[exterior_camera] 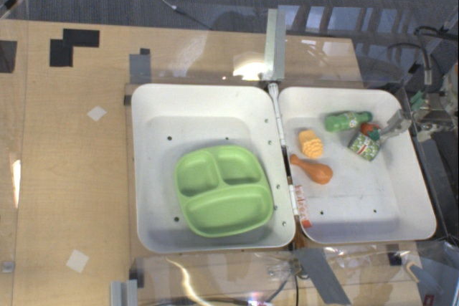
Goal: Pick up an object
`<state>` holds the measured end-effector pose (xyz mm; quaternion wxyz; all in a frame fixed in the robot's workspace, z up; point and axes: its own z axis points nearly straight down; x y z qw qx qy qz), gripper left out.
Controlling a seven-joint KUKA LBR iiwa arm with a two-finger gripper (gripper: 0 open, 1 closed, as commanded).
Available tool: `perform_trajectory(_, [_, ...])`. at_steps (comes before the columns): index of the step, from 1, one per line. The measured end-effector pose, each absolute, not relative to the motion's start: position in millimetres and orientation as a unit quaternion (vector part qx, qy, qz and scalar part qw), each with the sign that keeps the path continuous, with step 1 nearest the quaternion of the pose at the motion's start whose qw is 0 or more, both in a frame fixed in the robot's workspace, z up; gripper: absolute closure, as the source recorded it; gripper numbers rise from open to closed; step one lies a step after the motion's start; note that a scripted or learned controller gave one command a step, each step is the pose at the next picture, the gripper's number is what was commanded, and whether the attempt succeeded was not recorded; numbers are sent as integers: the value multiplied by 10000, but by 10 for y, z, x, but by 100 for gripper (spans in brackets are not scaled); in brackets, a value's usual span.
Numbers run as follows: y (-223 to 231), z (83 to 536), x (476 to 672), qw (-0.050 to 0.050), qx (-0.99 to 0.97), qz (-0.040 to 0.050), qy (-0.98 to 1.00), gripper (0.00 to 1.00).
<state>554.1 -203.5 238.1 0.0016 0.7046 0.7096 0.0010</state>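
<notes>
The right bin (pixel 373 215) holds several small toys. A green bottle (pixel 348 120) lies on its side near the far wall. A yellow corn piece (pixel 311 144) and an orange-brown drumstick (pixel 313 169) lie to the left of centre. A green packet with a red top (pixel 365 142) rests at the right. My gripper (pixel 393 127) reaches in over the bin's right rim, its tip just right of and above the packet. I see nothing held in it.
In the left bin (pixel 150 154) a green divided plate (pixel 224 190) lies towards the near side. A metal post (pixel 275 39) rises behind the wall between the bins. The arm's wrist and cables (pixel 434 107) crowd the right edge.
</notes>
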Motion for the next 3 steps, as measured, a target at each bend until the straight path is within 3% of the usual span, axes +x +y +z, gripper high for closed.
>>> perform_trajectory(1, [-1656,1844,6461,13,8146,9,5800,0])
perform_trajectory(2, [-1119,1623,6662,8,8720,9,4895,0])
perform_trajectory(3, [-1056,884,6649,-40,9529,-83,3031,0])
